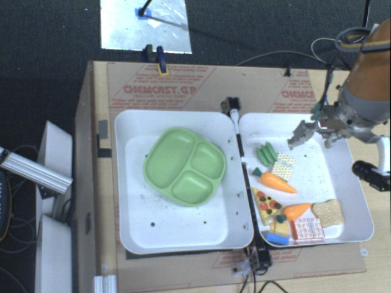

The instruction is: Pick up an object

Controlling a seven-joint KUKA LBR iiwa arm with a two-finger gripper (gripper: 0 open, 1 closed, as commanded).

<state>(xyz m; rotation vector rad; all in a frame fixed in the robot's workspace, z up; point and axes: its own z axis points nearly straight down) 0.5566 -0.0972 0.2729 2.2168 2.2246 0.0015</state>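
1. The counter [183, 90] carries two shallow white bins side by side: the left bin [137, 224] and the right bin [357, 221].
2. A green divided plate [185, 165] lies near the middle of the left bin, tilted a little.
3. The toy food is gathered in the right bin's 7 o'clock part. Green bean pods [266, 153] lie nearest the divider, with a small speckled yellow square [282, 165] just beside them at 4 o'clock.
4. An orange carrot [278, 182] lies below the pods. Toward 6 o'clock come a pizza slice [267, 203], a second orange piece [295, 210], a slice of bread [330, 212], a red-and-white packet [308, 228] and a blue piece [276, 239].
5. The arm [369, 81] enters at 3 o'clock; the jaws [313, 134] hang over the right bin's upper part, at about 1 o'clock from the pods.
6. The jaws look released, spread apart, with nothing between them.
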